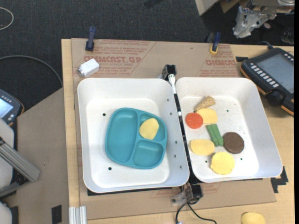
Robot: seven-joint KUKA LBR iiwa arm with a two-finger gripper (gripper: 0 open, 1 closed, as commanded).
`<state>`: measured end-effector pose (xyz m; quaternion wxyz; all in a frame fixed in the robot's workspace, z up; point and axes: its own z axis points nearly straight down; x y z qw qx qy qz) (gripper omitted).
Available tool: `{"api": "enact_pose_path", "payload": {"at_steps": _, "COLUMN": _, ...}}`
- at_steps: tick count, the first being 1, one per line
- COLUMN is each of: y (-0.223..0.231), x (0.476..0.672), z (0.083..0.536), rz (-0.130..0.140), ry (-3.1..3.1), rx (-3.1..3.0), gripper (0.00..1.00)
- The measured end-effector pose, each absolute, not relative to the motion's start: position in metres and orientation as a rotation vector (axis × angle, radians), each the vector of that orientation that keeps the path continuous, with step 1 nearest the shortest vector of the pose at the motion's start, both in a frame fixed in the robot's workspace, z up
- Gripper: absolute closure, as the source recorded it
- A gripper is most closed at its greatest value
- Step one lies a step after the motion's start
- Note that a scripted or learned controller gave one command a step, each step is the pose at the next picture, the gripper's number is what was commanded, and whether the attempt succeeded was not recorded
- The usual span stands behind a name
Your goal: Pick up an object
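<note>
Crowded toys in the right bin [261, 125], just beside the green stick [215, 134], could be mis-grasped; fingers [247, 24] state cannot be told.

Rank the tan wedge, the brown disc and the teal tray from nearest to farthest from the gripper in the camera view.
Measured from the gripper, at the top right above the bench:
1. Tan wedge, at the top of the right bin, nearest.
2. Brown disc, lower in the right bin.
3. Teal tray, in the left bin, farthest.
</note>
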<state>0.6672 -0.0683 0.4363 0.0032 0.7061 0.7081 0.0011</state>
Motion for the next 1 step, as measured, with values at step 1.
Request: {"api": "enact_pose_path", "payload": {"at_steps": 1, "y": -0.0882, "x": 0.6035, "z": 0.3578, "rz": -0.011, "ry": 2.222, "rx": 2.233, "gripper": 1.00}}
